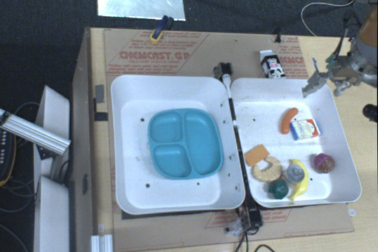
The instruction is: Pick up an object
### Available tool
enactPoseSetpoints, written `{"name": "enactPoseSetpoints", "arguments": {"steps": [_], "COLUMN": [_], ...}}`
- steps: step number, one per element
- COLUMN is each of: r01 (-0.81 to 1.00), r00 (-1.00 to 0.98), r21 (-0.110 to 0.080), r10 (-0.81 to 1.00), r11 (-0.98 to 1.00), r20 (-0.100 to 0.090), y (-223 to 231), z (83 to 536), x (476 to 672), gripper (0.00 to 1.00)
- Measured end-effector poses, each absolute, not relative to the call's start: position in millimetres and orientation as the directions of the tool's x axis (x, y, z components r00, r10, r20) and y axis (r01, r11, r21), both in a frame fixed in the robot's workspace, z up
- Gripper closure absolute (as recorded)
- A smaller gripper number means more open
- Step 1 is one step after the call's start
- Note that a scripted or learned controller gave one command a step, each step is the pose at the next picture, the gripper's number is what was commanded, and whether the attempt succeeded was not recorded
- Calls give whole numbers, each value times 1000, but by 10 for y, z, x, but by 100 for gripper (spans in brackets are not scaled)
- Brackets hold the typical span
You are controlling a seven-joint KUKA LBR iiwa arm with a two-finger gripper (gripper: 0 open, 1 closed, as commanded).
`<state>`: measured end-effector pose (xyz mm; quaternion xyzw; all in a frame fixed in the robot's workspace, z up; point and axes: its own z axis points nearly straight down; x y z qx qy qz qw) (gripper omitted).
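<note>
The right bin (345, 144) holds several small objects. An orange sausage (289, 120) lies beside a white carton (305, 128) with red and blue print. Farther forward are a purple ball (323, 163), a banana (301, 180), a grey lump (293, 172), a dark green piece (278, 189), a tan ring (267, 169) and an orange wedge (257, 154). My gripper (325, 88) hangs over the bin's back right corner, above and behind the carton. Its fingers (311, 85) are spread, with nothing between them.
A blue divided plate (185, 143) lies in the left bin (133, 97). Behind the bins, a small black-and-white figure (271, 65) and a yellow-and-blue tool (159, 29) rest on the cardboard. A white cable (322, 9) loops near the arm.
</note>
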<state>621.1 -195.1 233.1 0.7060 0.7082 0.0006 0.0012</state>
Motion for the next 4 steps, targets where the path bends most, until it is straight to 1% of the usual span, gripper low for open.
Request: {"name": "enactPoseSetpoints", "arguments": {"steps": [1,2,3,4], "r01": [1000,1000,1000,1000], "r00": [-5,-2,-3,-5], "r21": [0,0,5,4], "r10": [1000,1000,1000,1000], "r11": [5,2,3,5], "r20": [0,0,-1,1], "y": [-1932,-1919,-1921,-1069], "z": [1452,837,958,1407], "x": [6485,6302,6318,6313], "gripper": [0,0,100,100]}}
